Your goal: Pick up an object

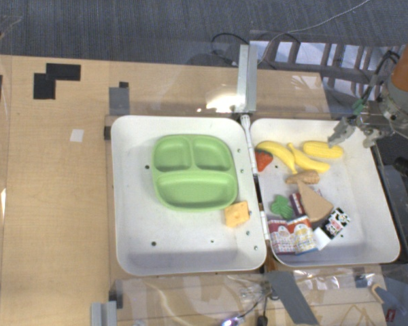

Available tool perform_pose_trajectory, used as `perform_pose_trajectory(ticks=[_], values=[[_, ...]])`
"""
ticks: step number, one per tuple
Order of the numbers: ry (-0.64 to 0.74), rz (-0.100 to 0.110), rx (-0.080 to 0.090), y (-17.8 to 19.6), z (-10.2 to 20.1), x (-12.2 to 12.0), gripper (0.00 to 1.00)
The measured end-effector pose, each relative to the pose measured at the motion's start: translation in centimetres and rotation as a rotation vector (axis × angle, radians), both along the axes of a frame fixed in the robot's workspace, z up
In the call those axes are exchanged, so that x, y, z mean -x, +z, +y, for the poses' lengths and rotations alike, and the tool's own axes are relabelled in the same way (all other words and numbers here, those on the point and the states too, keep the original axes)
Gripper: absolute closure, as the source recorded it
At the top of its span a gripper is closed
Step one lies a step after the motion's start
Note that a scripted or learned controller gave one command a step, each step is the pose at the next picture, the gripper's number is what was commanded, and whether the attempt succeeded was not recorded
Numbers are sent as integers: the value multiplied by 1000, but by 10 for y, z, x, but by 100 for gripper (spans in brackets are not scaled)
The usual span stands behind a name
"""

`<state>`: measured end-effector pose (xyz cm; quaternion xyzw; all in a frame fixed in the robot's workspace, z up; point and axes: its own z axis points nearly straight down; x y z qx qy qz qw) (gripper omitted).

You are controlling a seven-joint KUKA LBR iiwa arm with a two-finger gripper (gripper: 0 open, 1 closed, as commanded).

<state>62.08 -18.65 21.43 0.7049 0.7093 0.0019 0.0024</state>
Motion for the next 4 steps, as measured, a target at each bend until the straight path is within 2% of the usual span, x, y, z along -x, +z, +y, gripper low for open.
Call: perform_pose_trajectory(ticks=[1,2,3,4], values=[[55,-2,1,-117,33,7,0],[184,-7,2,-124,14,26,0],[185,-15,1,-111,16,23,100],[185,-15,1,-111,16,23,0]])
